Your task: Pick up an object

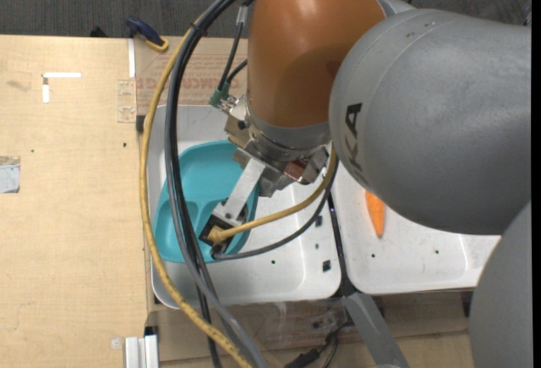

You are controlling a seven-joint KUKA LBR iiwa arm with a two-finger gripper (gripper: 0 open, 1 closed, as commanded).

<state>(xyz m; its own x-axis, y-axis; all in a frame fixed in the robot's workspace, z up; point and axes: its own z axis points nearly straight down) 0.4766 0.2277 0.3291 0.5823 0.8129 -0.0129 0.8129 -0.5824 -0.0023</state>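
Note:
A teal bowl-like object [190, 193] lies in the left white bin [279, 269], near its left wall. The arm's orange band and wrist hang over this bin and cover much of it. The gripper itself is hidden beneath the wrist, somewhere above the teal object's right side. An orange object [375, 214] lies in the right bin [423, 260], partly hidden by the grey arm.
A wooden board [68, 189] covers the bench to the left of the bins. Yellow and black cables [165, 214] loop down over the left bin's left side. A blue-and-yellow item [145, 32] lies beyond the bins at the back.

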